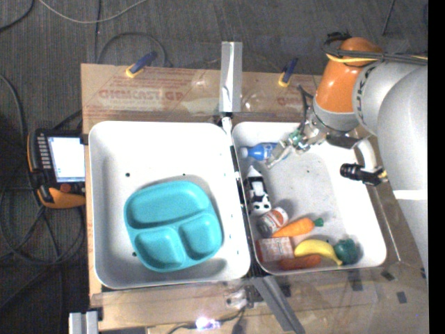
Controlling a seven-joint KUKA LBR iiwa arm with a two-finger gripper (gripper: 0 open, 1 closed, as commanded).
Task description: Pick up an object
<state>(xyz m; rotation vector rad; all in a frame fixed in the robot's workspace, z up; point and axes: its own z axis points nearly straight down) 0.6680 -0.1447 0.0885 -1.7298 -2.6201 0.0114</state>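
Observation:
My gripper (pixel 292 145) hangs low over the far part of the right bin (pixel 348 190), just right of a small blue and clear bottle (pixel 259 152) lying near the bin's far left corner. Whether the two touch I cannot tell. Along the bin's left and near sides lie a black-and-white cow toy (pixel 259 199), a small red-and-white can (pixel 272 220), an orange carrot (pixel 297 227), a yellow banana (pixel 316 249), a red sausage-like piece (pixel 299 261), a brown packet (pixel 272 249) and a dark green vegetable (pixel 348 250).
The left bin (pixel 111 158) holds a teal divided plate (pixel 174 225). The grey arm with its orange band (pixel 341 82) comes in over the right bin's far right corner. A black fitting (pixel 361 172) juts from the arm above the bin's right side.

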